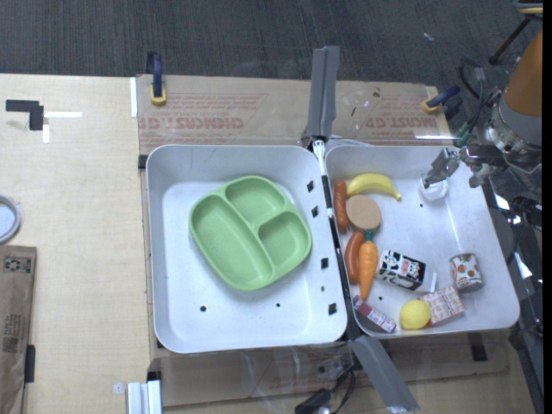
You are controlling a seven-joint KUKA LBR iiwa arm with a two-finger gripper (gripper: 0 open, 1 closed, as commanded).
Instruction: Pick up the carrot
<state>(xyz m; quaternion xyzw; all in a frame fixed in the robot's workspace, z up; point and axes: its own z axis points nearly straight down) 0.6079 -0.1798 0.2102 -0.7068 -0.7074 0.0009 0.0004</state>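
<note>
Arm cropped at the right edge; several items half-covered or unreadable

Up and right of the gripper (454, 167), the arm (526, 84) runs out of frame, so its upper part is cut off, and whether the fingers are parted is too small to tell. Far left of the gripper, a sausage (341, 205) is partly covered by a round brown slice (363, 213), and a second orange piece (352, 253) lies half-hidden behind the carrot (367, 264). Below the gripper, the print on the small can (466, 272) and the carton (402, 269) is unreadable.
</note>
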